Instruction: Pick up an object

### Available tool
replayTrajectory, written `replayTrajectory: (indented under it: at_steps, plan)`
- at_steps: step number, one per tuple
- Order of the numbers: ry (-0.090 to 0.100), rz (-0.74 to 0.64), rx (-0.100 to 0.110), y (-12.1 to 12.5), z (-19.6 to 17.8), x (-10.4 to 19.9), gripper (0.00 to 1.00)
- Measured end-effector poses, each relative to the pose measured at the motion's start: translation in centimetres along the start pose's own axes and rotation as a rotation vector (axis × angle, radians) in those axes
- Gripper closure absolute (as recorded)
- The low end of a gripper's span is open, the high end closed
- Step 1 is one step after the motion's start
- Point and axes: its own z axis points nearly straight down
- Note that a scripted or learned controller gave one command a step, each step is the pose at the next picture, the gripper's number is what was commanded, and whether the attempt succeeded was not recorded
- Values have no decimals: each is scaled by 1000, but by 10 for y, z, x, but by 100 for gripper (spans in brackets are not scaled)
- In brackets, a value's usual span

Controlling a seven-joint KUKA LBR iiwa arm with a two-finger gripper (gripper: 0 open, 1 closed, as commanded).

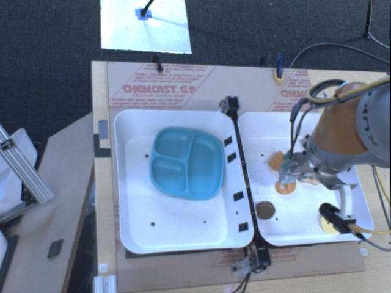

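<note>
From above, the table (183, 84) carries two white bins side by side, and a blue divided plate (186, 163) lies flat in the left bin (131, 182). The arm (342, 133) reaches in over the right bin (305, 240), with its end effector (287, 177) low over an orange disc (285, 188) near the bin's middle; I cannot tell whether it is apart or together, or whether it touches the disc. A second orange piece (276, 160) lies just behind the disc, and a brown disc (265, 210) lies nearer the front, close to the divider.

Left bin (131, 224) white, plate (186, 163) teal-blue. Right bin (293, 234) white; far orange piece (277, 160), near orange piece (285, 189), brown disc (265, 210), yellow bit (327, 226). Arm (366, 133) grey, orange band.
</note>
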Motion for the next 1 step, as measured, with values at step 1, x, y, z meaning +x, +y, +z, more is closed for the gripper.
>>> replayTrajectory:
  at_steps: [1]
  plan:
    - [-1, -1, -2, 0, -43, -4, 100]
